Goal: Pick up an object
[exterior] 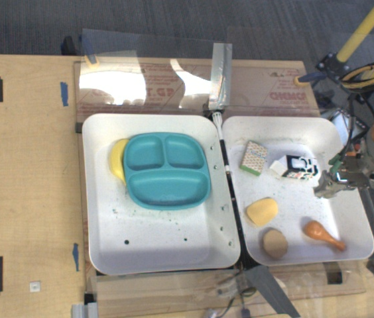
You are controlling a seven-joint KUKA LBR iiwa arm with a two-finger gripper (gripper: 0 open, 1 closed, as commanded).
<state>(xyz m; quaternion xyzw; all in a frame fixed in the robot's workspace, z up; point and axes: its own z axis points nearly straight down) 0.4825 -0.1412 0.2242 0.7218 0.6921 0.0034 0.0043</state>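
Note:
The right bin (346,244) holds several small objects. A patterned little box (254,158) lies at its upper left and a black-and-white object (298,167) sits beside it. A pale yellow lump (262,211) and a brown rounded piece (274,242) lie near the bin's front. An orange pear-shaped toy (322,233) rests at the front right. My gripper (327,184) hangs over the right side of this bin, just right of the black-and-white object and above the orange toy. Nothing shows in its grasp.
The left bin (107,244) carries a teal divided plate (167,169) with a yellow object (117,158) tucked partly under its left rim. A metal divider (227,184) separates the bins. Cables and a yellow pole (366,22) crowd the far right.

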